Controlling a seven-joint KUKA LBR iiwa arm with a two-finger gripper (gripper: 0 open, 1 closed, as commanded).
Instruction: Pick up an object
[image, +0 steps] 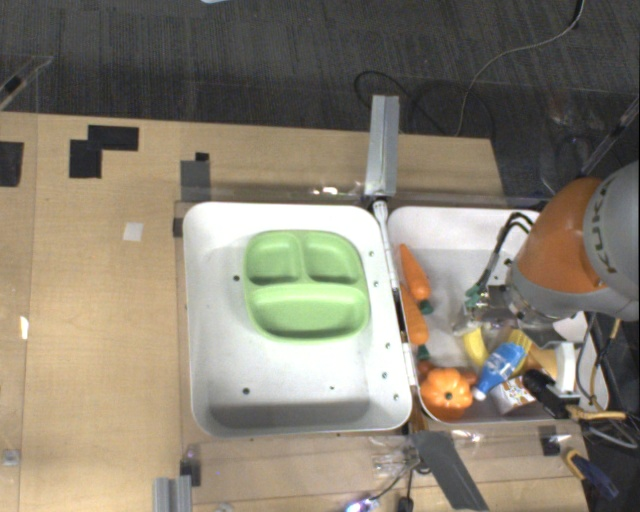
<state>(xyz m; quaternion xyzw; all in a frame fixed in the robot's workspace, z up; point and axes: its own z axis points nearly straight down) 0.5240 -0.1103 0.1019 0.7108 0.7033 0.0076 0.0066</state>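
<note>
Carrot (415, 290) lies beside pumpkin (447, 390), banana (474, 346) and blue bottle (499, 369).

The right bin's (450, 225) far half lies open, while toys (carrots (414, 290), pumpkin (447, 391), bottle (500, 368)) crowd its near edge.

left bin (200, 330) — tray (304, 283) | right bin (450, 230) — carrots (414, 285), pumpkin (446, 391), bottle (499, 368)

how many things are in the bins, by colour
green: 1, the tray
orange: 3, two carrots and a pumpkin
yellow: 1, a piece by the arm
blue: 1, a bottle
total: 6 that I can make out; others lie hidden under the arm
</note>
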